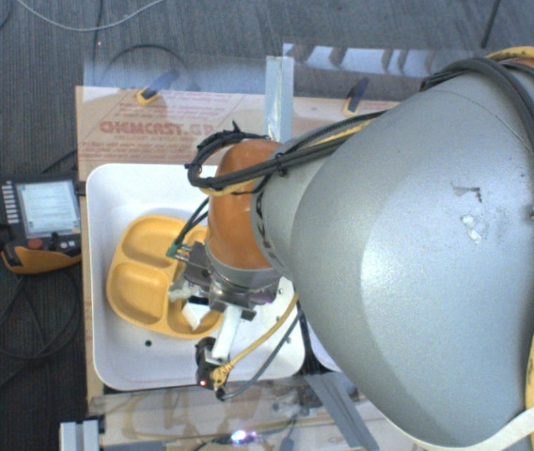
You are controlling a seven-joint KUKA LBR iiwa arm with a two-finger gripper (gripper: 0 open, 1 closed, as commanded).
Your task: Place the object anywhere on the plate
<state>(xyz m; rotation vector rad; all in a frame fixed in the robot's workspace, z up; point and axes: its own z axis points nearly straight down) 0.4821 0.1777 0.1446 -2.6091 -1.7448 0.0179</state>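
Now, arm (408,252): grey, reaching in from the right.
Bin (117,365): white, holds the plate.
Plate (140,271): yellow, divided, under my wrist.
Jaws: above its right edge; apart or together, I cannot tell.
Object: hidden beneath my wrist.
Risk: released near the rim, it may roll off.

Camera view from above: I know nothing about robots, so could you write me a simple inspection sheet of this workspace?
Surface: white bin on a brown printed sheet.
Job's things: yellow divided plate lies in the bin, its right side under the arm.
Clutter: one small dark speck on the bin floor.
Grippers: gripper over the plate's right side, largely hidden by the arm.
Cables: black cables along the arm; loose cables on the floor.
Surroundings: grey carpet; a handheld screen unit left of the bin.
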